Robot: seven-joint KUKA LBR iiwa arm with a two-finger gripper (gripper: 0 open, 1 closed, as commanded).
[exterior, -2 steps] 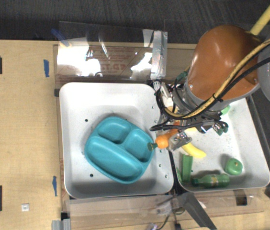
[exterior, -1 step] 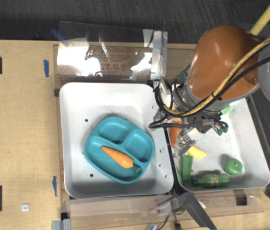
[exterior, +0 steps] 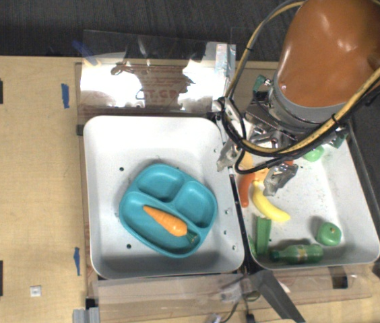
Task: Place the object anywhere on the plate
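**Camera view: orange carrot on the blue plate, pincer over the other bin**

Up high on the right: big grey arm (exterior: 325, 52) with an orange top, wrapped in yellow and black cables. Under it, the pincer (exterior: 257, 167), low over the near-left corner of the right bin (exterior: 358, 200). Open or closed? Cannot tell, too much metal and cable in the way.

Left of the pincer and a bit lower in the picture: the left bin (exterior: 109, 147), with a blue plate (exterior: 200, 200) in its middle. Three parts to the plate. On the long part farthest from the pincer: the orange carrot (exterior: 165, 221), lying flat, well apart from the pincer.

Just below the pincer: another orange toy (exterior: 244, 190), right by the wall between the two bins. Next to that, a yellow banana (exterior: 272, 208). Lower still: a green strip (exterior: 263, 234) and a dark green bottle shape (exterior: 296, 252) on its side. Off to the right of those: a round green toy (exterior: 328, 233). Right of the pincer, half under the arm: one more light green piece (exterior: 313, 155).

Under both bins: a brown surface (exterior: 28, 180) with black marks and bits of blue tape.
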